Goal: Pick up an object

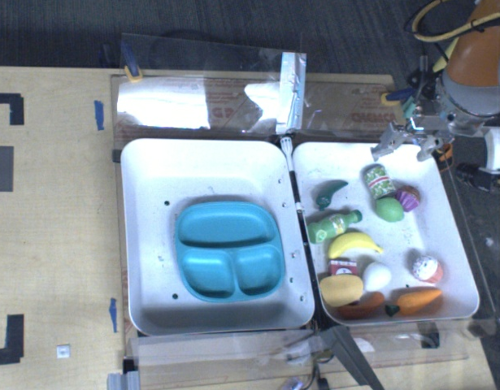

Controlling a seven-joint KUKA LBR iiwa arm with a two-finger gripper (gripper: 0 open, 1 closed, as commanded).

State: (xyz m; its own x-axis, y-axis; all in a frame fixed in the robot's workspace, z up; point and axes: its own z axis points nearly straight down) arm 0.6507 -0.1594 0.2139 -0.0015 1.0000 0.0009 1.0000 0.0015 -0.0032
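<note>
Right now the gripper (409, 146) hangs over the far right corner of the right bin (467, 268), its two metal fingers (387, 147) spread apart with bare white bin floor between them and nothing held. Just nearer the camera than the fingertips lies a small green can (380, 180), close to them but not touching. Its label has red and white patches, and the writing on it is too small to read. Beyond the can, nearer still, a green round piece (389, 210) and a purple one (408, 199) lie touching each other.

To the left of the fingers, a dark green pepper (331, 192) and a green bottle (332, 226) lie close to the wall between the bins. A strip of open floor runs between these and the can.

Farthest from the fingers, at the near end of the bin, things crowd together: a banana (354, 244), a white egg (376, 278), a yellow lump (341, 289), an orange carrot (418, 299) and a red and white ball (425, 268). The ball sits near the right wall, and the carrot lies along the near rim.

Well to the left, the left bin (129, 218) holds a blue divided plate (229, 249) with open floor on all sides of it.

Behind both bins a clear sheet (209, 104) carries reddish print, which glare and blur make unreadable
</note>
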